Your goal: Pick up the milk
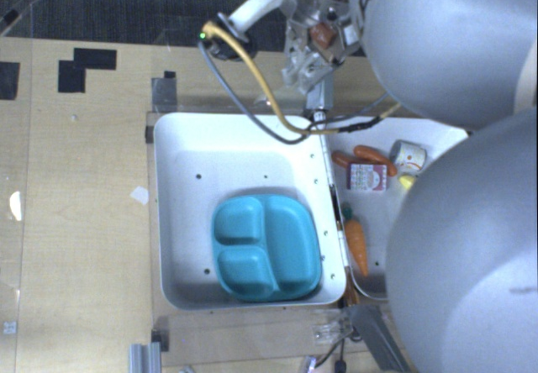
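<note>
The milk [367, 176] looks like a small dark-red carton with a pale label, lying near the back left of the right bin [380, 220]. My gripper [308, 77] hangs above the back rim where the two bins meet, up and to the left of the carton and well apart from it. Nothing shows in the gripper. The arm's big grey links cover most of the right bin.
A blue divided plate [267, 247] lies in the left bin [181, 195]. Around the carton are an orange sausage [370, 153], a white-and-yellow container [408, 156] and a carrot [357, 247]. A yellow and black cable [252, 81] loops over the left bin's back edge.
</note>
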You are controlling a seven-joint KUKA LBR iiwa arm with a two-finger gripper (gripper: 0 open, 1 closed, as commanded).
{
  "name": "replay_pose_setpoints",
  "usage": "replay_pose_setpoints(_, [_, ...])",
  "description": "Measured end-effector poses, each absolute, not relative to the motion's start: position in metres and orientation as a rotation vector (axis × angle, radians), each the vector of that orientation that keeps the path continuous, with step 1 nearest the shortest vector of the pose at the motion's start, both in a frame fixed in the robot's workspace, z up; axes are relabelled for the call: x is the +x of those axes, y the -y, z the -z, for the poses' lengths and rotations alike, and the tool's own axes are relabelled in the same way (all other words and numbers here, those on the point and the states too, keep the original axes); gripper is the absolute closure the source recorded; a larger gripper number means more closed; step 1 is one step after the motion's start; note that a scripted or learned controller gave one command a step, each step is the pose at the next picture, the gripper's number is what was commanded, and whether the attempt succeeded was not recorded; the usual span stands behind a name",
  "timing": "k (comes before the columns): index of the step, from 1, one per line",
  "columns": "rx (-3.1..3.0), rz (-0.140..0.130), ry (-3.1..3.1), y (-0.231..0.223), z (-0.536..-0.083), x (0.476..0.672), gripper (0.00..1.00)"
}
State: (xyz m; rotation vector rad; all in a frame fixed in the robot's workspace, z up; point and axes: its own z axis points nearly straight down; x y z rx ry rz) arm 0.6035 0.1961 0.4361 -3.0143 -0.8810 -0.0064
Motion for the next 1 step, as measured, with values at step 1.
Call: replay_pose_setpoints(1, [-3.123, 0.007, 0.316, -0.2338, -0.4367, 0.6124, 1.00])
